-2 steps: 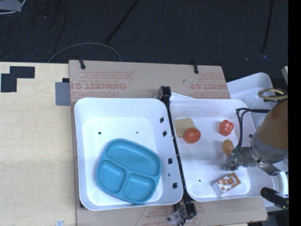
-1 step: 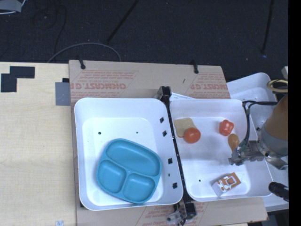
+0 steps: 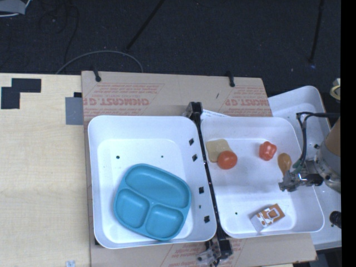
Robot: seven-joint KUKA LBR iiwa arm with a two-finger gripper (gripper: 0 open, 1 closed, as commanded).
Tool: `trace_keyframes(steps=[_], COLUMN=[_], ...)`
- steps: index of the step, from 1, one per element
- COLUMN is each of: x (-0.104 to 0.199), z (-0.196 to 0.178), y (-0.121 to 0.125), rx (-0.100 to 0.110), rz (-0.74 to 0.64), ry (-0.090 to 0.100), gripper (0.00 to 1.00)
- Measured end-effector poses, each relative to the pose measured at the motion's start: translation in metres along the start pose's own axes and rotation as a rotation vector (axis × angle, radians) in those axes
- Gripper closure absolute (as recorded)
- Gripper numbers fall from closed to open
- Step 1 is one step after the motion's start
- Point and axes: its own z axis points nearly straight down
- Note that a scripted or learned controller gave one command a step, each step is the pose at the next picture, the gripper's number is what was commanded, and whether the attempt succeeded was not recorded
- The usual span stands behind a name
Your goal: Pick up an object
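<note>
A small tan, spoon-like piece (image 3: 285,162) lies by the right bin's (image 3: 245,128) right wall, just above and left of the gripper (image 3: 290,183); whether the gripper is released or clenched cannot be told. That bin also holds a red pepper (image 3: 267,150), a tomato (image 3: 227,159) touching a beige slab (image 3: 217,147), and a small carton (image 3: 267,216) near its lower right corner. The left bin (image 3: 105,132) holds a blue divided plate (image 3: 152,201).

Blue tray (image 3: 152,201) in left bin (image 3: 105,132), tomato (image 3: 227,160) in right bin (image 3: 289,129)
</note>
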Motion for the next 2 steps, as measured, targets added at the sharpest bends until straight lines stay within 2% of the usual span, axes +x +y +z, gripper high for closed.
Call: trace_keyframes(steps=[1,2], x=[0.001,0.043], z=[-0.062,-0.06], y=[0.001,0.005], rx=[-0.002,0.002], rz=[-0.001,-0.002], ry=[-0.001,0.001], gripper=[1.0,1.0])
